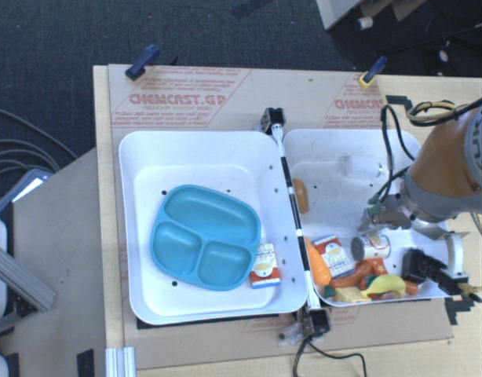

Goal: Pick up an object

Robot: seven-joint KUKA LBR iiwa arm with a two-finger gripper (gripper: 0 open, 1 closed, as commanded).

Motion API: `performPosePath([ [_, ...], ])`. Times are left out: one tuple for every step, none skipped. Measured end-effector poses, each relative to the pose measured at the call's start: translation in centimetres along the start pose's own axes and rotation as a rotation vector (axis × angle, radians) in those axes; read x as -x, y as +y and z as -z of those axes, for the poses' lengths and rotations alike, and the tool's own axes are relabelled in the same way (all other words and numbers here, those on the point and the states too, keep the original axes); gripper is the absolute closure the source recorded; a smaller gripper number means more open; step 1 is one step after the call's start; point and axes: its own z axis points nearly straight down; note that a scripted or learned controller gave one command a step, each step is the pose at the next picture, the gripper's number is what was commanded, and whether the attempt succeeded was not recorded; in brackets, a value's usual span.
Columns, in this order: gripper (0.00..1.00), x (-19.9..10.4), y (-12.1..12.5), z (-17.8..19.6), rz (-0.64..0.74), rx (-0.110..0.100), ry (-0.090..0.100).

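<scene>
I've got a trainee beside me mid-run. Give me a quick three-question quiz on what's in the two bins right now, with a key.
1. True or false: the blue divided tray lies in the right bin.
2. Which item sits right beside the tray's lower right corner? A) a carrot B) a small carton C) a can
3. Fill in: the arm reaches over the ____ bin.

Key:
1. False; it lies in the left bin.
2. B, the small carton. The carrot and the can are in the right bin, clustered with other items at its near edge.
3. Right; the gripper is low near the can.
</scene>
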Motion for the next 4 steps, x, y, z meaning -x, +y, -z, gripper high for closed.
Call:
performPosePath([
  [0.00, 0.0, 0.0, 0.0, 0.000, 0.000, 0.000],
  [0.00, 1.6, -3.7, -0.5, 0.000, 0.008, 0.001],
  [1.00, 1.6, -3.6, 0.4, 0.000, 0.010, 0.000],
  [1.00, -3.1, -3.1, 10.9, 0.001, -0.002, 0.001],
])
